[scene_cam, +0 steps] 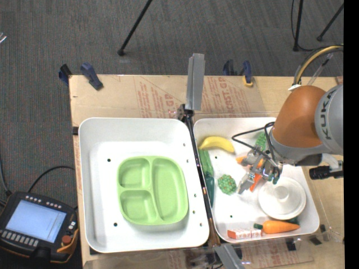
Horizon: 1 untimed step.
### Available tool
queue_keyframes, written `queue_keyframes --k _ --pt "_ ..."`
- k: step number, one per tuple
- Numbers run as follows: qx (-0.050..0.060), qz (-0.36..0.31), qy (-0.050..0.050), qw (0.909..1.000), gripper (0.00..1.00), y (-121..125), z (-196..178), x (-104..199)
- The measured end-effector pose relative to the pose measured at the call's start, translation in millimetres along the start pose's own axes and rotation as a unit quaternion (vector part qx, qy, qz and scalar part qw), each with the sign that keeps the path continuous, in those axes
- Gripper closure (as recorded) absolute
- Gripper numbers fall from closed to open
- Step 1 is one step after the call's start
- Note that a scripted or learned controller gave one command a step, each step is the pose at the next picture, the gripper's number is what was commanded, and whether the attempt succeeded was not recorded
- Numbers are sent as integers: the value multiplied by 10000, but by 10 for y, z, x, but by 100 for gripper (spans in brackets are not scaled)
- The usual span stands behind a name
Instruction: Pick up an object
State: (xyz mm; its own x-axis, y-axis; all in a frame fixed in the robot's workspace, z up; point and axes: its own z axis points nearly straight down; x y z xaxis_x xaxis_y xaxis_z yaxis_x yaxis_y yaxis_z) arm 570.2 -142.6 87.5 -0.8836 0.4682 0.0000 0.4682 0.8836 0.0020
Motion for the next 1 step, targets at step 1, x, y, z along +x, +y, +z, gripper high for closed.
queue_keyframes --k 1 --pt "10 712 16 9975 0 248 9 185"
